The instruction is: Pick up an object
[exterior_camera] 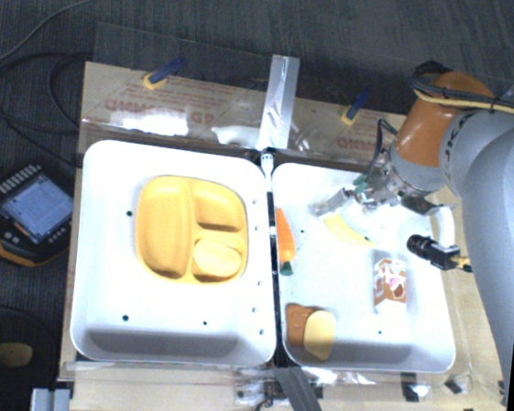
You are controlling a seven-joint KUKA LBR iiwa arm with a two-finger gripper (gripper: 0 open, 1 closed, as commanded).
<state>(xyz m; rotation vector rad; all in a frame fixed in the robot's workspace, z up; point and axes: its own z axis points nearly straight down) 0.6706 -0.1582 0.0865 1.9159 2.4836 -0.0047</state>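
Observation:
The right bin [425, 348] holds several objects. An orange carrot [280, 238] lies along its left wall. A pale yellow slice [347, 229] lies near the bin's top middle. A red and white packet [390, 281] sits toward the right. A brown roll with a tan piece against it [309, 329] rests at the bin's front left. My gripper [328, 203] reaches in from the upper right and hangs low over the bin's upper part, just up and left of the pale yellow slice. I see nothing held in it.
The left bin [96, 320] carries a yellow divided tray [190, 229]. A black fitting [432, 250] sticks in over the right bin's right rim. The grey arm [502, 200] covers the right side. A pendant [21, 212] lies on the floor at left.

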